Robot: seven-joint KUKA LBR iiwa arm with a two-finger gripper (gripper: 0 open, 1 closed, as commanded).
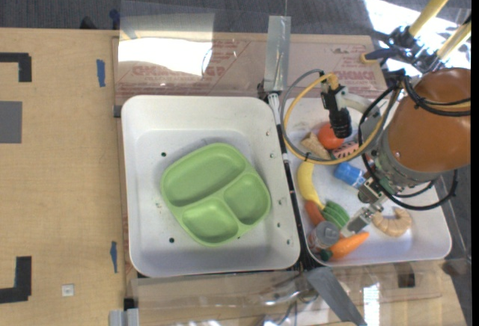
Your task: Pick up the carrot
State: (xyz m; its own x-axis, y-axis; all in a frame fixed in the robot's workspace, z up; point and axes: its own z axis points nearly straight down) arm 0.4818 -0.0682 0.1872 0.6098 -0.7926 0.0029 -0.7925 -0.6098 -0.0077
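The carrot (pixel 349 244) is orange and lies near the front edge of the right bin (pixel 434 242), pointing right, with a dark green end on its left. My gripper (pixel 360 218) hangs from the grey wrist below the orange band, its metal tip just above and slightly right of the carrot. I cannot make out any contact between them. A green ridged item (pixel 334 212) lies directly left of the gripper tip.
The right bin also holds a yellow banana (pixel 308 181), a blue block (pixel 346 173), an orange-red round item (pixel 328 137), and a tan curled piece (pixel 394 223). A black cabled unit (pixel 337 114) hangs over them. The left bin (pixel 142 137) holds a green divided plate (pixel 215 192).
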